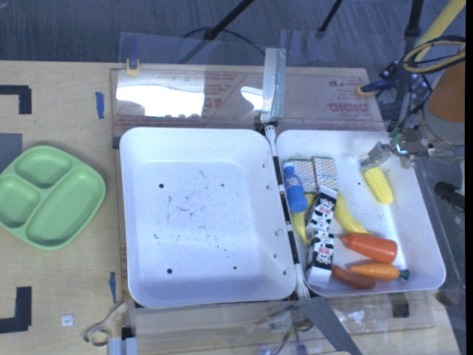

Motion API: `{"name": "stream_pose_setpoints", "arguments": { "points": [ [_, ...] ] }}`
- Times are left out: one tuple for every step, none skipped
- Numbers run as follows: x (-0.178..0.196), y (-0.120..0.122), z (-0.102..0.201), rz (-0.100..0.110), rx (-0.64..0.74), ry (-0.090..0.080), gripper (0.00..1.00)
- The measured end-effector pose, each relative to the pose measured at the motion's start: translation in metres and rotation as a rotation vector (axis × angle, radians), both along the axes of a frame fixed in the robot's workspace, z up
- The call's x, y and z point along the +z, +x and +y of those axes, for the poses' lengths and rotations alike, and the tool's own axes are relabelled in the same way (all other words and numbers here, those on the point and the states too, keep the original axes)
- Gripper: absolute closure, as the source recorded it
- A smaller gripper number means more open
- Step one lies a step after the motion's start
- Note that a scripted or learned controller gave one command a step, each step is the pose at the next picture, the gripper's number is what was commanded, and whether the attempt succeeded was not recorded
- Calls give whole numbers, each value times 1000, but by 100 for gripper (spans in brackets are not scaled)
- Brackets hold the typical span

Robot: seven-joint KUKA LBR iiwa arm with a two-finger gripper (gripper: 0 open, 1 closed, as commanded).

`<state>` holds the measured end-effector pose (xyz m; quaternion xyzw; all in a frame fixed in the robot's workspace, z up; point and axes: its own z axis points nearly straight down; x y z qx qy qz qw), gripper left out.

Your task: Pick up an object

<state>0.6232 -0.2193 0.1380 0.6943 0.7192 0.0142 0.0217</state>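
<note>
Camera view, near edge first: scissors (103, 330) with tan handles lie on the table (59, 302) just off the left bin's front-left corner. Left bin (148, 154) is shallow and white, its floor scuffed with faint marks.

Right bin (432, 268) carries all the objects, packed toward its left and front. Front row: a brown sausage-shaped piece (353, 277) touching an orange carrot (377, 271) with a green tip. Just behind them is an orange-red cylinder (369, 247). A black-and-white patterned box (322, 231) runs lengthwise along the divider side, tilted slightly. A banana (344, 214) curves between that box and the cylinder. A blue bottle (294, 187) lies against the divider, with a yellow piece (299, 224) under its near end. Behind these, two patterned flat packets (314, 172) sit side by side. A yellow corn cob (378, 185) lies apart from the pile, toward the bin's far right.

Tool (384, 156) sits at the bin's far-right area, just behind the corn cob and close to it; contact can't be judged. Whether it's spread or closed, cannot tell — too small and cluttered with cables.

Far left, well apart from the bins: a green divided plate (48, 196) on the table. A clear panel (192, 95) stands behind the bins.
</note>
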Motion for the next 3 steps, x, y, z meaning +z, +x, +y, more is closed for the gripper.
{"name": "stream_pose_setpoints", "arguments": {
  "points": [
    [0, 0, 0, 0, 12, -1, 0],
    [0, 0, 0, -1, 14, -1, 0],
    [0, -1, 0, 0, 35, -2, 0]
  ]
}}
